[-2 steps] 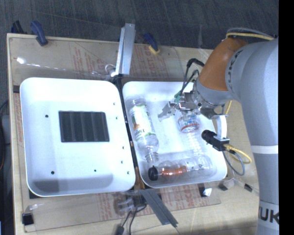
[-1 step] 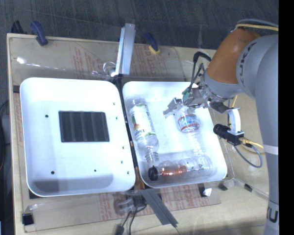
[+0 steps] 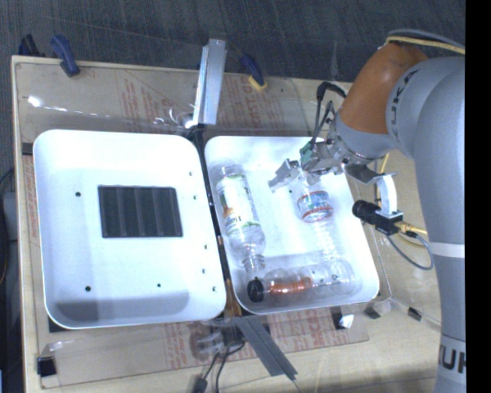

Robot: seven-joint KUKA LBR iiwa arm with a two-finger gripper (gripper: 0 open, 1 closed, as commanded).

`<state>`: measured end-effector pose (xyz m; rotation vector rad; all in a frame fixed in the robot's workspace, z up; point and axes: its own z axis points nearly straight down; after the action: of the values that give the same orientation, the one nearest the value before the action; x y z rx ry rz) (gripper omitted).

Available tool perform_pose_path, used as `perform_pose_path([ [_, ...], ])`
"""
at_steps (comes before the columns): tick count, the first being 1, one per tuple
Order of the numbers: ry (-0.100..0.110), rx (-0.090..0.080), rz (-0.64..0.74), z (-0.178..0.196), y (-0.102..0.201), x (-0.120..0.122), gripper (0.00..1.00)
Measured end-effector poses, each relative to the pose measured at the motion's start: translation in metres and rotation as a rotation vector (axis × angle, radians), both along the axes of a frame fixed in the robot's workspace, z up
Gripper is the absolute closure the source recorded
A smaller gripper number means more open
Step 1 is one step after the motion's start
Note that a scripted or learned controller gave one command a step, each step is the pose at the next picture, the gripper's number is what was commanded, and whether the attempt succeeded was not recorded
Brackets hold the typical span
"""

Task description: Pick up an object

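The right white bin (image 3: pixel 362 256) holds three clear plastic bottles. One with a green and white label (image 3: pixel 236 213) lies along the bin's left side. A second, with a blue and red label (image 3: pixel 317 209), lies right of the middle. The third (image 3: pixel 299 283), with a black cap and brownish contents, lies across the near side. My gripper (image 3: pixel 285 173) hangs over the far middle of this bin, just up and left of the blue-labelled bottle's far end. Nothing shows held in it.
The left white bin (image 3: pixel 65 285) has a dark ribbed rectangular panel (image 3: pixel 140 211) in its middle. A metal divider post (image 3: pixel 209 80) stands behind the gap between the bins. Blue clamps (image 3: pixel 64 54) grip the bench's far edge.
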<state>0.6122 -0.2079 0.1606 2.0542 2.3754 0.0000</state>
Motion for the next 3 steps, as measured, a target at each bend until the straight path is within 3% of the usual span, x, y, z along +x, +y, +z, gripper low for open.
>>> perform_pose_path([
  [1,-0.002,-0.001,0.028,-0.002,0.0,0.008,0.0],
  [2,0.004,0.002,0.08,0.014,-0.001,-0.025,0.0],
  [3,0.003,0.001,0.09,0.04,0.018,-0.055,0.0],
])
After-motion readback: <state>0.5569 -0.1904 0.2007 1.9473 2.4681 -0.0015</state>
